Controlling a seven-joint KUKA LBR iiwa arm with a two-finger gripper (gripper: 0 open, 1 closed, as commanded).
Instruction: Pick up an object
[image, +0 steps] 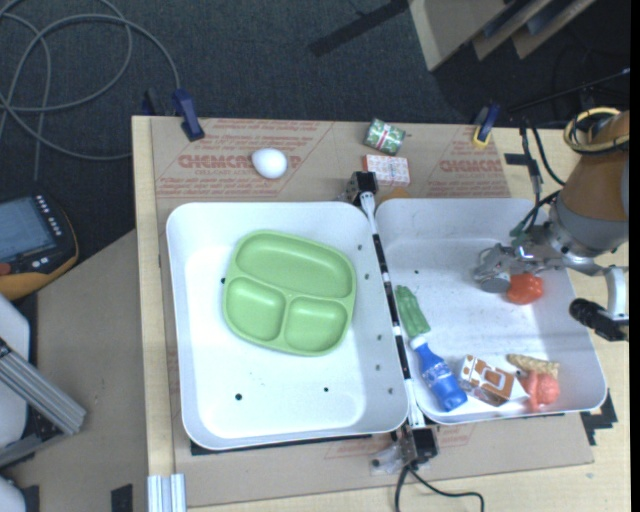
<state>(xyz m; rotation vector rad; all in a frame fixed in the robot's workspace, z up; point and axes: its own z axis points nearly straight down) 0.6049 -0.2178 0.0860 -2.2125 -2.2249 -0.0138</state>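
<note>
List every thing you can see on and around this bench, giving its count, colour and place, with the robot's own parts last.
bins: 2, white, side by side on the bench
divided plate: 1, green, left bin
bottle: 1, blue, right bin, near edge
green packet: 1, right bin, by the divider
carton: 1, orange-white, right bin
red-orange object: 1, right bin, beside the gripper
egg: 1, white, behind left bin
can: 1, green, behind bins
arm: 1, grey-orange, right
gripper: 1, metallic, above the right bin

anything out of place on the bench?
Yes: a white egg, a small green can and a patterned packet lie on the cardboard behind the bins, outside both. Nothing looks spilled or damaged.
</note>
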